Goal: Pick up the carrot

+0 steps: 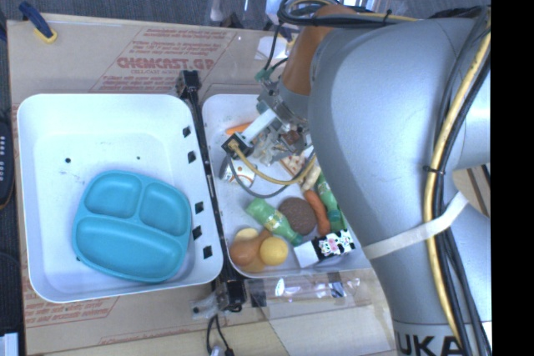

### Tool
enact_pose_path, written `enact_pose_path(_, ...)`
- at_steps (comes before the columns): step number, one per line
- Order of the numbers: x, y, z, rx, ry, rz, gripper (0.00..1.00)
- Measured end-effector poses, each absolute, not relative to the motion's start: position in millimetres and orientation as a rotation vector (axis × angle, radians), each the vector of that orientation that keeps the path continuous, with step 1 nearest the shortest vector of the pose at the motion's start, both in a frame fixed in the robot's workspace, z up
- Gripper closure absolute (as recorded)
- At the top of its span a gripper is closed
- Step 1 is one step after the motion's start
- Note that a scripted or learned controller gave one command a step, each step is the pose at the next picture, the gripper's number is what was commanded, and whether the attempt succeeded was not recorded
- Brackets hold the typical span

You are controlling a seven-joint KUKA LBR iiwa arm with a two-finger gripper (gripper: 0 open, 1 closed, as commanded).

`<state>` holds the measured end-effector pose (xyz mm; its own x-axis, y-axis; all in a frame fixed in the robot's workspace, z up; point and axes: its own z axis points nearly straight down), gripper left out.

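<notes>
In the right bin (224, 109), the carrot (315, 210) lies toward the front, touching a brown round cookie (295, 216) and at the edge of the grey arm (392, 137). The gripper (275, 133) hangs over the bin's back half, apart from the carrot; how wide it stands cannot be told. The left bin (100, 129) bears a blue divided plate (133, 225).

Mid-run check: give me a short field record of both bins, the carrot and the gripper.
left bin: holds a blue divided plate
right bin: toy food crowded at its near end
carrot: in the right bin, beside a brown round cookie, at the arm's edge
gripper: over the right bin's far half, apart from the carrot
carrot held: no, it lies in the bin
</notes>
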<state>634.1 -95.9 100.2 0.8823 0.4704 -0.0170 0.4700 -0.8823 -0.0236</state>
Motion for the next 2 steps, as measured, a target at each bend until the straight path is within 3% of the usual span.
enact_pose_path(1,634.1,-95.4,99.9,-3.028,-0.758,0.036,0.00)
enact_pose_path(2,633.4,-94.3,109.3,-3.018,-0.770,0.048,1.00)
